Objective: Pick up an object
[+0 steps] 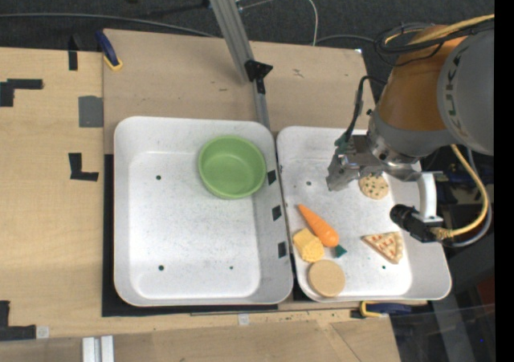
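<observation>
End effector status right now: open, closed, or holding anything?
End effector: over the right bin, beside the cookie; open or closed cannot be told, and nothing is visibly held.

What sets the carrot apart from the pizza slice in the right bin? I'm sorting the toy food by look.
The carrot is orange, long and thin with a green end, while the pizza slice is a flat tan triangle with red spots. The carrot lies at a slant near the bin's middle; the pizza slice lies nearer the bin's right side. The carrot touches a yellow piece; the pizza slice lies alone. Both rest flat in the right bin.
</observation>
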Available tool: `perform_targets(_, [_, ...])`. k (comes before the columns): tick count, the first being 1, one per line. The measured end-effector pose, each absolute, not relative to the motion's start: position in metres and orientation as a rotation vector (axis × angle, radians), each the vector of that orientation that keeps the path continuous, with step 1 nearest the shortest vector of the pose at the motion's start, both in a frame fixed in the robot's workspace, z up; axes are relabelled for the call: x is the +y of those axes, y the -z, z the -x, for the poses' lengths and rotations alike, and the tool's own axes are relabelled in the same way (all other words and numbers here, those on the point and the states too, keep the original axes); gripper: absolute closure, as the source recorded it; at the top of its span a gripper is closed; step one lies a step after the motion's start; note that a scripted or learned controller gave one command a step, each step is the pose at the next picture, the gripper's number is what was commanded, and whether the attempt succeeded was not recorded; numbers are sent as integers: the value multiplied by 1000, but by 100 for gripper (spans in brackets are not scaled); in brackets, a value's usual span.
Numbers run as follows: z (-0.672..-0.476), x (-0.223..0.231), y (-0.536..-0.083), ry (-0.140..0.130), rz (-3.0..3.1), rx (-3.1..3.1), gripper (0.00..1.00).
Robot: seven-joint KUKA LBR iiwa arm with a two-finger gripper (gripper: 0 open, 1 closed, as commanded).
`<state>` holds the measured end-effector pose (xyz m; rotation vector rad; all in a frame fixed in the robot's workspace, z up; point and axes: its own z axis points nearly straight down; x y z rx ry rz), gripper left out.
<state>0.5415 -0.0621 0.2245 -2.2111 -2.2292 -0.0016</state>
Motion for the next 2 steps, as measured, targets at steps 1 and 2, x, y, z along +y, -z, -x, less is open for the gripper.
perform_targets(1, [-544, -11, -215, -2, 2211, -2227, 100])
perform_targets(2, [-557, 42, -210, -1, 2211, -2228, 100])
